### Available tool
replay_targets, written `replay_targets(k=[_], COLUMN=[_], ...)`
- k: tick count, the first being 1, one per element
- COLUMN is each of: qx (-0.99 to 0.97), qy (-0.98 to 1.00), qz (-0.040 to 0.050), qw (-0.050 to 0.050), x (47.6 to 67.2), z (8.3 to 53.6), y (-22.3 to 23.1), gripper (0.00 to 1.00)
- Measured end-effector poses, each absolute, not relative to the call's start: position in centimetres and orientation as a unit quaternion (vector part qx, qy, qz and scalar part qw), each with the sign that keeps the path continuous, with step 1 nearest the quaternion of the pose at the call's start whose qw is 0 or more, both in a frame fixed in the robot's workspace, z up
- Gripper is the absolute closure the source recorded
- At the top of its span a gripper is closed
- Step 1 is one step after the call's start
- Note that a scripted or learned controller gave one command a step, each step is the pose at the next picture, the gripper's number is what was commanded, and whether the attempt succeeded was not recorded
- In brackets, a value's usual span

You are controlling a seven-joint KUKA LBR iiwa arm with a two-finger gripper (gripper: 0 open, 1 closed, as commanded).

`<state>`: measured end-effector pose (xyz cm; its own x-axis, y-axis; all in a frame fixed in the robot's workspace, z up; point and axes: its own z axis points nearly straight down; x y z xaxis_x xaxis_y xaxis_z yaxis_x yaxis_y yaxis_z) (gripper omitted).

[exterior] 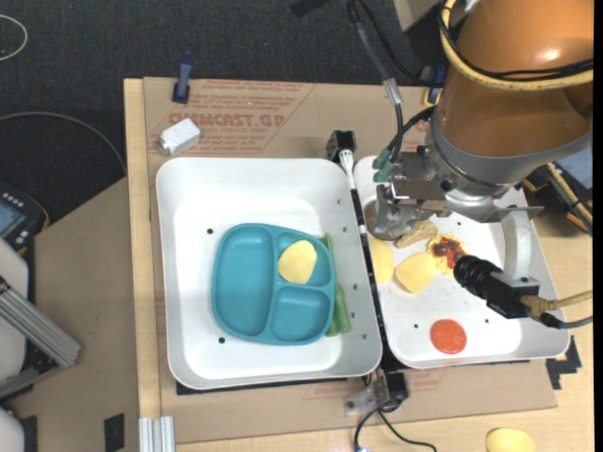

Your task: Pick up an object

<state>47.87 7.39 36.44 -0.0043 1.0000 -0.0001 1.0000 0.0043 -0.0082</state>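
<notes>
My gripper (pixel 384 217) hangs low over the far left corner of the right bin (pixel 528 345), close to the wall between the bins. A brown item (pixel 417 234) lies right beside it, partly hidden under the wrist. Just in front of it rest a pale yellow piece (pixel 415 273) and a small red and orange item (pixel 444 248). Nearer the front of that bin sits a red disc (pixel 448 336). In the left bin (pixel 188 252) a teal divided plate (pixel 247 285) carries a yellow round piece (pixel 298 262), with a green strip (pixel 337 301) along its right edge.
The arm's large orange and grey body (pixel 513 73) covers the far part of the right bin. A small white block (pixel 179 137) and a blue clip (pixel 182 78) lie on the cardboard behind the left bin. A yellow object (pixel 507 439) sits off the bench at bottom right.
</notes>
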Motion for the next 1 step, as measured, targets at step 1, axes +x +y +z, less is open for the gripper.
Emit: replay_targets(k=[1], qx=[-0.705], qy=[-0.709], qz=[-0.0041], qw=[-0.002], x=[47.97], z=[44.51], y=[10.96], gripper=[1.0])
